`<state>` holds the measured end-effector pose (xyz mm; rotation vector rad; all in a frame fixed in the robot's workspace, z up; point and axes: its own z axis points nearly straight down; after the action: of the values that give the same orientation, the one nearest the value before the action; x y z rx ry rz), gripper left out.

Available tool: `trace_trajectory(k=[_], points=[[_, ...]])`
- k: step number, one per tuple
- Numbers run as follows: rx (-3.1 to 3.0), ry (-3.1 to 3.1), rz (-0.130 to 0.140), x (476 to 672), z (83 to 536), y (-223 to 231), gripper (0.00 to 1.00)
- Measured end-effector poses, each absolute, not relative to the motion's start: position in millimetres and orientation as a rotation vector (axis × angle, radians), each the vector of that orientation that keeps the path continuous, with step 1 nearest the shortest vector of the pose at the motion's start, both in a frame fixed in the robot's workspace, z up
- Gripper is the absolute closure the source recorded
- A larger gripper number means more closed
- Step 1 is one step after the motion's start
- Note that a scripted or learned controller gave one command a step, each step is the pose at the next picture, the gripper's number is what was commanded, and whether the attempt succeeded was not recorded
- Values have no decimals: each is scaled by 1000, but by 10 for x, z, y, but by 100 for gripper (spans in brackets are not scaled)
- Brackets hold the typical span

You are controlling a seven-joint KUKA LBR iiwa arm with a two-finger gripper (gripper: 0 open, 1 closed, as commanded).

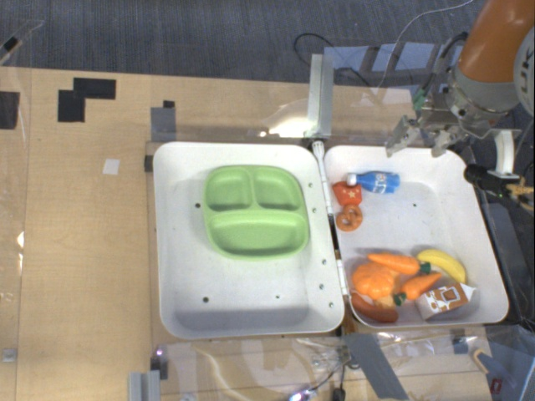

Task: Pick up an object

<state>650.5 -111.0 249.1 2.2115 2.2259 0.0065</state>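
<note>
You are looking at the gripper [420,138] hanging over the far rim of the right bin [481,224], at its upper right corner; its two fingers are standing spread apart and nothing is sitting between them. The grey arm with its orange band [500,36] is rising from it toward the right.

Closest to the gripper, just below and to its left, a blue bottle [374,182] with a white cap is lying on its side on the bin floor. Touching its cap end, a red pepper-like piece [348,194] is resting, and a little further from the gripper a small orange-red ring-shaped item [349,217] is lying against the bin's left wall.

Further down, well apart from the gripper, a cluster is crowding the near end of the bin: a yellow banana [444,265], two orange carrots [394,263] lying crossed, an orange rounded fruit [373,282], a dark red piece [376,311] beneath it, and a small brown-and-white carton [444,300] lying tipped at the corner.

Farthest from the gripper, in the left bin [180,241], a green divided plate [254,210] with three compartments is sitting flat.
</note>
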Motion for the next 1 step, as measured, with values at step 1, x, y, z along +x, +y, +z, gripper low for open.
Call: trace_trajectory(k=[1], points=[[1909, 2486, 7, 6652, 3140, -1181, 0]])
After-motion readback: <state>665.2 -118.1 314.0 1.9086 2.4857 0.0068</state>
